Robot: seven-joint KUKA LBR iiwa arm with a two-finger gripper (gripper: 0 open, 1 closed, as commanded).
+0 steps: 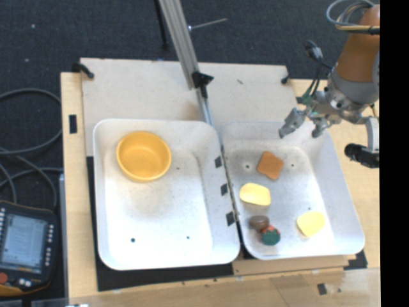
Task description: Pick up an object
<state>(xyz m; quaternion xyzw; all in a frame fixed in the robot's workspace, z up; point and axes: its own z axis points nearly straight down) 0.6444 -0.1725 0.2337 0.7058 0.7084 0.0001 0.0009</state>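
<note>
Gripper (pixel 303 125) sits over the far right corner of the right bin (pixel 339 190), fingers spread apart with nothing between them. One finger (pixel 289 124) points down-left toward the bin floor, the other is at the bin's far rim. My wrist and the orange band (pixel 358 53) are up and right of it, outside the bin.

Nearest candidate is the brown block (pixel 270 165), lying flat on the bin floor, below and a little left of my fingertips, clearly apart from them. No contact.

Further toward the near side: pale yellow piece (pixel 255 194) left of centre, just beyond the brown block and close to the divider between the bins. Second yellow piece (pixel 311 224) lies toward the near right corner, well apart from the first. Small brown lump (pixel 259 222) and a green item with a red bit (pixel 271 235) sit touching each other by the near left edge of this bin; can't tell what they are.

Left bin (pixel 160 235) holds a yellow bowl (pixel 144 156), upright, in its far left corner, well away from me.

Metal rail (pixel 182 37) runs slantwise from the top of the view down to the gap between the bins.
</note>
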